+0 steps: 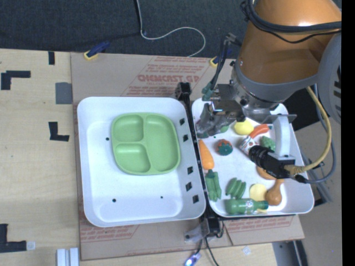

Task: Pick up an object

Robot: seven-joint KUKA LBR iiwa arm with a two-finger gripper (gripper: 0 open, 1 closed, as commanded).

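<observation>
Camera view, from above at a slant: end effector [213, 118] low over back left corner of right bin [294, 203], fingers' state impossible to tell. Just in front, carrot [206, 156] along left wall, red-green ball [224, 147] beside it, lemon [243, 128] near. Green pods [236, 188] and brown gourd [274, 192] toward front. Green divided plate [146, 143] in left bin [94, 204] on desk [33, 165].
</observation>
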